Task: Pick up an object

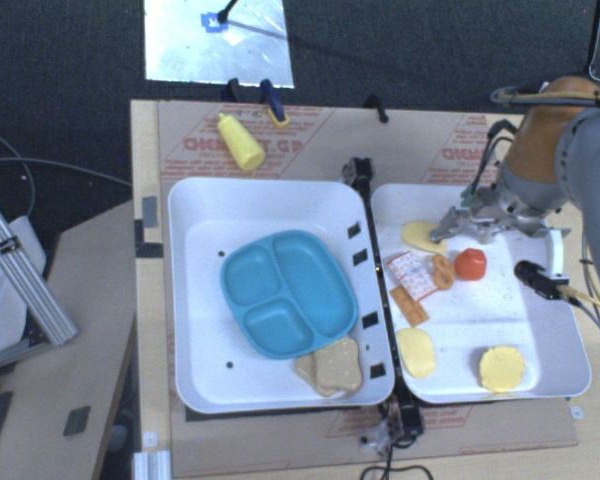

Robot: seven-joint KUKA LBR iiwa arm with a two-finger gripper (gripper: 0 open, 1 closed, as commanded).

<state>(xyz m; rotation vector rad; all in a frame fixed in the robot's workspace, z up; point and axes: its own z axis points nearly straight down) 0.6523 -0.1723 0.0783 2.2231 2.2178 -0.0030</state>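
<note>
The gripper was seen low in the right bin, at the frame's right; whether it was apart or together could not be told. A yellow piece lay just beside its tip, toward the left, the tomato lower right.

Place: robotics lab
Bench: cardboard-covered wooden bench, two shallow white plastic bins side by side
Contents: plastic toy food
Surroundings: aluminium frame rails past the bench's left edge
</note>
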